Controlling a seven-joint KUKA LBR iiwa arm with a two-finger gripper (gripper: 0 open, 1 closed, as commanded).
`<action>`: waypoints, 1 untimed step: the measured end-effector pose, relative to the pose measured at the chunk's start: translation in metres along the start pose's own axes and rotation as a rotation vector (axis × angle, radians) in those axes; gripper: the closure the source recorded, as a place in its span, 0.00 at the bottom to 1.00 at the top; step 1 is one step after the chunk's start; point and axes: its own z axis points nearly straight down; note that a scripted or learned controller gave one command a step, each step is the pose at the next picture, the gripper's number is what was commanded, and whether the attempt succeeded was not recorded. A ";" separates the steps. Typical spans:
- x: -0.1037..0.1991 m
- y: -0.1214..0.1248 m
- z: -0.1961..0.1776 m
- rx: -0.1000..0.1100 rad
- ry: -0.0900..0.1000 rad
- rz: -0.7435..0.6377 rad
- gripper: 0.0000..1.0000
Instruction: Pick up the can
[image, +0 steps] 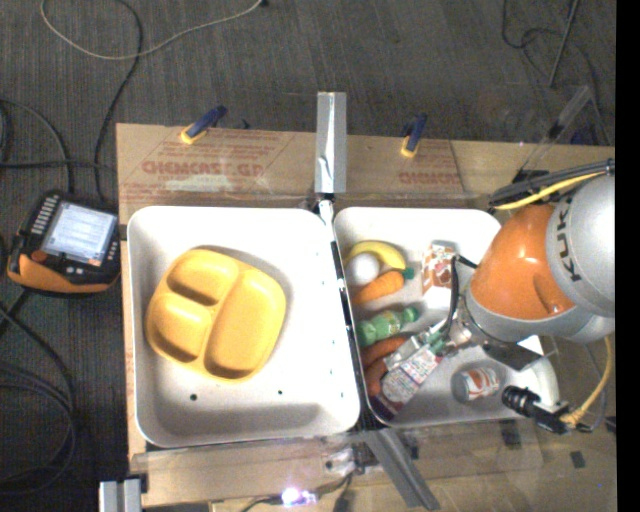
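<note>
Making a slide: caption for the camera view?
KUKA arm over the right bin of toy food, can lying below it; yellow tray in left bin.

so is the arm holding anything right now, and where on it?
Cannot be told. The arm's wrist hides the gripper's end. The can lies in the right bin, beside it.

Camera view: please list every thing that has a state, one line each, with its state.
can: on its side in the right bin, free of the arm
yellow tray: flat in the left bin, compartments bare
green bottle: lying down in the right bin
carrot: lying under the banana
handheld screen: lit, on the floor
</note>
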 end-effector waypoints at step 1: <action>-0.109 0.055 -0.005 0.021 0.010 0.008 0.00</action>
